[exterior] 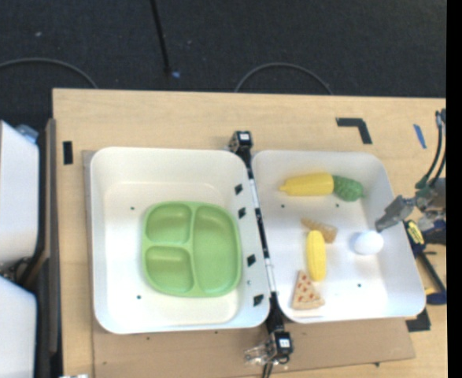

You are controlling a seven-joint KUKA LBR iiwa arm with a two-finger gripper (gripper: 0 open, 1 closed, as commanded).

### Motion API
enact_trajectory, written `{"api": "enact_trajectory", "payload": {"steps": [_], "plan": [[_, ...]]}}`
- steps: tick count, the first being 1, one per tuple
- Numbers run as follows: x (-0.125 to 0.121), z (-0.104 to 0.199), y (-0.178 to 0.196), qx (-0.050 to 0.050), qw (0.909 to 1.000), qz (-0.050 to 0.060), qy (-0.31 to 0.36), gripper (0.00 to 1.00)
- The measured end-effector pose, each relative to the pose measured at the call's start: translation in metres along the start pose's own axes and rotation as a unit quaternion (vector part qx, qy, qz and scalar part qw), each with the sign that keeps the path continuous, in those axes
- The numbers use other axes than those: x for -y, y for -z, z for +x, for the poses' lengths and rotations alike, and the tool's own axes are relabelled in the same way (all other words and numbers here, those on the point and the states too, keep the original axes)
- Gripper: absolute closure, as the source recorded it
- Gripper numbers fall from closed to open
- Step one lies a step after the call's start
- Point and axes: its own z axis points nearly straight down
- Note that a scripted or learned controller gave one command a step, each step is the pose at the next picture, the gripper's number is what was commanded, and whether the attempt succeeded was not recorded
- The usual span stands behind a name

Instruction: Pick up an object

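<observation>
Rightward, gripper [391, 216] touching white ball [367, 242].

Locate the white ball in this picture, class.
The white ball lies in the right bin, near its right wall, right of the yellow banana.

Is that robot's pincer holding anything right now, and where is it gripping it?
Nothing is held. The pincer sits at the right bin's edge, beside the small white ball, which lies on the bin floor.
</observation>
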Motion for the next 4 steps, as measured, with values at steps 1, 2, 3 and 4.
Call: {"api": "enact_trajectory", "payload": {"steps": [1,2,3,4], "plan": [[-0.002,0.001,0.006,0.002,1.0,-0.005,0.002,0.0],[-0.002,0.01,-0.044,0.001,1.0,-0.003,0.001,0.0],[-0.002,0.02,-0.098,0.001,1.0,-0.003,0.0,0.0],[0.0,0.019,-0.14,0.001,1.0,-0.004,0.0,0.0]]}}
